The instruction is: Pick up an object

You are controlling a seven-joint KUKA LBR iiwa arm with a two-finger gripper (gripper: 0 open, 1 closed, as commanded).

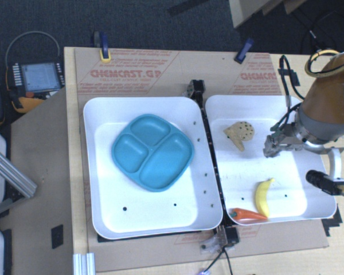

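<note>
In the right bin (pixel 241 171) lie a tan speckled wedge-shaped piece (pixel 239 133) near the back, a yellow banana (pixel 263 197) toward the front, and an orange carrot (pixel 247 214) against the front wall. My gripper (pixel 273 145) hangs over the right bin's right half, to the right of the tan piece and above the banana. Nothing shows between its fingers. The left bin (pixel 103 199) holds a blue divided plate (pixel 152 152).
A black divider (pixel 209 153) runs between the two bins. The bins rest on a cardboard-covered bench (pixel 160 67) held by a yellow clamp (pixel 105 51) and a blue clamp (pixel 243 50). Cables (pixel 288 79) trail along the arm at the right.
</note>
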